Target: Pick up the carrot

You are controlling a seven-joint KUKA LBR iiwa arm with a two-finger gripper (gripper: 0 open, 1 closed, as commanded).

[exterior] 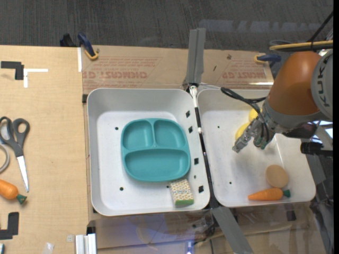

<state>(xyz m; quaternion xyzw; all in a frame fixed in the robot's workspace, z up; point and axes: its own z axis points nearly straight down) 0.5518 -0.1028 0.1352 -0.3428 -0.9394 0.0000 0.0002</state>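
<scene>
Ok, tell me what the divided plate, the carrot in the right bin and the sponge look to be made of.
Divided plate: likely moulded plastic, uniform teal, smooth with a soft sheen.
Carrot: probably a plastic toy, even orange, smooth skin, a neat green stub at one end.
Sponge: seems foam, matte yellowish face with a speckled pattern and a greenish edge; the view is too coarse to be sure.

Bright, even overhead light with soft shadows, mild glare on the white bins [100,157], focus slightly soft.

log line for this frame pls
phase: approach | gripper over right bin, by yellow item | carrot at bin's front edge, ungrasped | egg beside it
</scene>
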